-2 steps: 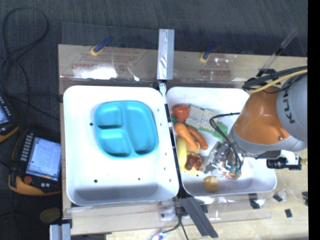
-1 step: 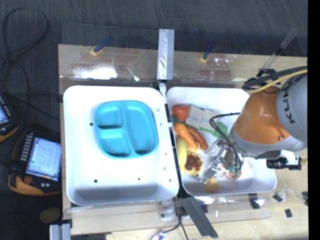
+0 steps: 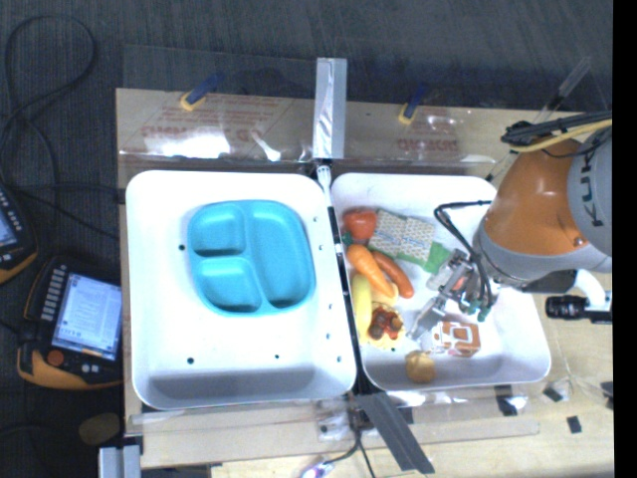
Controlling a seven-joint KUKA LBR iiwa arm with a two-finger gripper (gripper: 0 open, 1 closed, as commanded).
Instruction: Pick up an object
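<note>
The arm (image 3: 542, 217) is cut off by the picture's right edge and hides the right bin's (image 3: 518, 361) far right corner. Below the arm, the end effector (image 3: 450, 297) is a blurred tangle; its fingers cannot be made out. It covers part of a small printed packet (image 3: 460, 339). Left of it, a dark reddish item (image 3: 384, 322) is too small to identify.

A robotics lab: a wooden bench (image 3: 149, 108) on dark carpet holds two taped-down white bins (image 3: 159, 366), with loose cables (image 3: 40, 88) and a teach pendant (image 3: 75, 317) on the floor beside it.
</note>
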